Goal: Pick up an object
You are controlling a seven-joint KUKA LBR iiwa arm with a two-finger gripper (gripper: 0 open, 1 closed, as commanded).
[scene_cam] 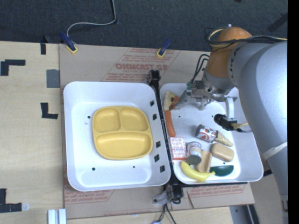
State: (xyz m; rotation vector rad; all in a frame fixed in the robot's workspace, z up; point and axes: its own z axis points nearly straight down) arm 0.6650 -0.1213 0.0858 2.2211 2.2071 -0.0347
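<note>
Hovering over the far part of the right bin (246,158), the gripper (201,98) hung from the grey arm (254,78), which came in from the right with its orange band (223,55) above the wrist. Could not tell whether the gripper was released or clenched; too small and too cluttered from this angle. Nothing could be made out in its grasp. All loose objects lay in the right bin. A pale wedge (171,100) sat in the far left corner, just beside the gripper. An orange stick (169,123) lay along the left wall, nearer the camera. Below it was a red-and-white packet (177,148), flat on the floor, with a small can (194,148) upright just beside it. A red can (206,134) lay on its side near mid-bin. A tan loaf (222,152) rested to the right of the small can. At the near edge lay a banana (195,171), a tan cylinder (205,161) touching or overlapping it, and a green thing (224,170) at the banana's right end. The near cluster lay well apart from the gripper. The left bin (77,125) held a yellow tray (122,132) with three compartments, set about mid-bin. Both bins stood side by side, walls touching.
</note>
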